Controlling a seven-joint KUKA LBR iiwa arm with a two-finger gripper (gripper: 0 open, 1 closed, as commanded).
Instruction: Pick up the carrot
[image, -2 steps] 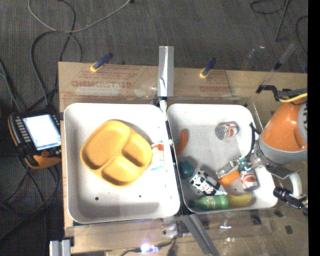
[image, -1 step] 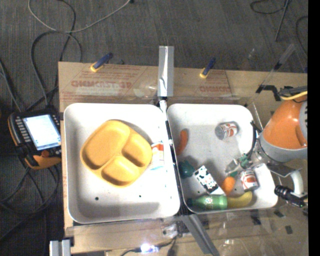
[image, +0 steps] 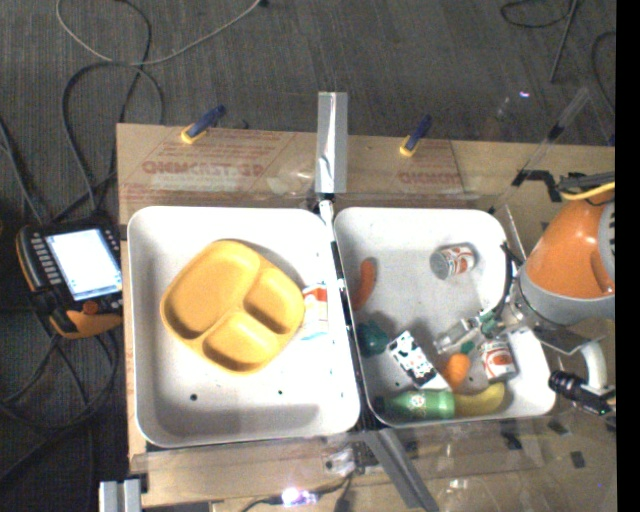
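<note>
The grey arm with its orange band (image: 570, 262) reaches in from the right edge of the frame, its two-finger gripper (image: 468, 338) low over the lower right of the right white bin (image: 420, 225). Whether the jaws are parted I cannot tell. Just below the gripper lies one small orange carrot (image: 456, 371). One yellow divided plastic plate (image: 233, 304) sits in the left white bin (image: 150, 400).

bench (image: 140, 190) carries two white bins side by side: right bin (image: 420, 225) under the jaws, left bin (image: 150, 300) beyond.
</note>
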